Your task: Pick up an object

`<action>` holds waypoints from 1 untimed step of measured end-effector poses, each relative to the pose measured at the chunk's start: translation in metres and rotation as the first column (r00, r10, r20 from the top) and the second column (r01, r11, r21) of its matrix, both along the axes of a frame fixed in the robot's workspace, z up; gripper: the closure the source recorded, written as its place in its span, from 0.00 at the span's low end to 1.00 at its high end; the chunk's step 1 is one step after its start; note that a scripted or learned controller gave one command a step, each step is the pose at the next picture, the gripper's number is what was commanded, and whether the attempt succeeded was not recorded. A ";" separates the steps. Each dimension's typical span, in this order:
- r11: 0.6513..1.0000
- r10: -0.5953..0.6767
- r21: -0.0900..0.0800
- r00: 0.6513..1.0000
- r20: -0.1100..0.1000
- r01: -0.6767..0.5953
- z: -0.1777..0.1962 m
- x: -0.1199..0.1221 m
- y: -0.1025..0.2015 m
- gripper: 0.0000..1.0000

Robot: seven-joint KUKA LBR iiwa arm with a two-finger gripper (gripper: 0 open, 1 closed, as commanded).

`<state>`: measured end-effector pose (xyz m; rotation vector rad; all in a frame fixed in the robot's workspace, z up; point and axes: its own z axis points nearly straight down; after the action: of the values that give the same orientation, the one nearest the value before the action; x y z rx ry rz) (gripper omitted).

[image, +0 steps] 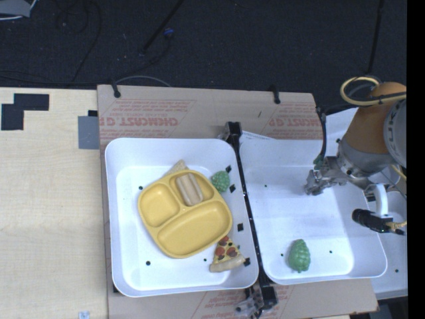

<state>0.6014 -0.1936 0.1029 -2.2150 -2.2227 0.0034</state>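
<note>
The grey arm with its orange band (368, 121) reaches in from the right, bent low over the right shallow white bin (372, 268). Its hand (319, 181) hangs above that bin's upper floor; whether it is wide or narrow I cannot tell.

A green knobbly toy fruit (299, 255) lies near the right bin's front edge, well apart from the hand. The left white bin (123, 271) holds a yellow divided plastic plate (186, 231), a small green leafy toy (220, 180) and a toy pizza slice (226, 256).

The pale wooden surface (46, 211) carries brown cardboard (199, 115) printed with red mirrored lettering, unreadable.
</note>
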 end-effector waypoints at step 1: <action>1.000 -0.004 -0.002 1.000 0.005 0.004 0.045 -0.002 -0.006 1.00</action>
<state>0.5993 -0.2000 0.1477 -2.2232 -2.2210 -0.0001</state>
